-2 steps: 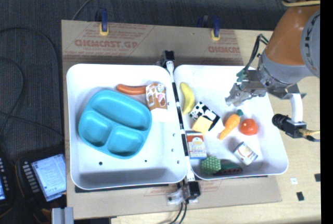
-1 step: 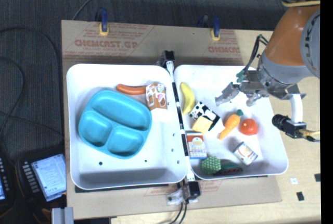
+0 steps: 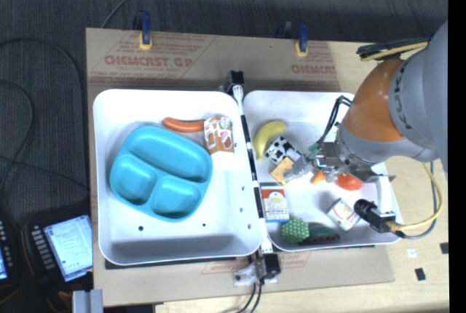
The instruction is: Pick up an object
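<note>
tabletop point(image 3: 145, 60) carries two white bins | left bin point(image 3: 109, 231): blue divided tray point(image 3: 160, 173), sausage point(image 3: 183, 125) at its 12 o'clock | right bin point(image 3: 291, 102): banana point(image 3: 266, 135) at 10 o'clock, red-white card point(image 3: 274, 204) at 7 | claw point(image 3: 322, 167) over an orange piece point(image 3: 348, 181) (fingers' state: cannot tell)

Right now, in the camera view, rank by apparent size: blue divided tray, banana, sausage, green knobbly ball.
1. blue divided tray, by far the largest.
2. banana and sausage: they look alike, not ranked.
3. green knobbly ball, smallest.
</note>
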`<state>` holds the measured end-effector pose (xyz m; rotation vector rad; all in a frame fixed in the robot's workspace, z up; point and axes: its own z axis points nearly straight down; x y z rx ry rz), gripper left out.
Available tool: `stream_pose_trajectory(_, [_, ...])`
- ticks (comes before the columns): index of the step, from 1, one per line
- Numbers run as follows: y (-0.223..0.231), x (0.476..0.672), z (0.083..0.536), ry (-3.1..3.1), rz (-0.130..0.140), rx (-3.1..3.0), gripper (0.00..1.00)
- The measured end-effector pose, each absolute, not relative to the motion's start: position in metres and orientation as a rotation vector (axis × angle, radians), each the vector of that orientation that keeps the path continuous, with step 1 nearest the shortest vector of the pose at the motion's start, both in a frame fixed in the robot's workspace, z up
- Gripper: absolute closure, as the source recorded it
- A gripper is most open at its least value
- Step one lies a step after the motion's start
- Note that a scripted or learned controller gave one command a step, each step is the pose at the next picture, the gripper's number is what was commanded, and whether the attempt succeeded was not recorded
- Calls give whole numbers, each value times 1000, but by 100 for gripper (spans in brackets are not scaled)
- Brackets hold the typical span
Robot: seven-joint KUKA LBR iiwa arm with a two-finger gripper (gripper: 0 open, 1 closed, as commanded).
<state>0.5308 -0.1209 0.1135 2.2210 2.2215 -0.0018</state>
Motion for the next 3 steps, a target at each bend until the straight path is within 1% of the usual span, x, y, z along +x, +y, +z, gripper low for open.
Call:
stream_pose_trajectory(1, [-121, 531, 123, 2222, -3, 2221, 100])
stream_pose_trajectory(2, [-121, 531, 123, 2222, -4, 2221, 0])
stream_pose_trajectory(3, [-121, 531, 132, 2222, -5, 2221, 100])
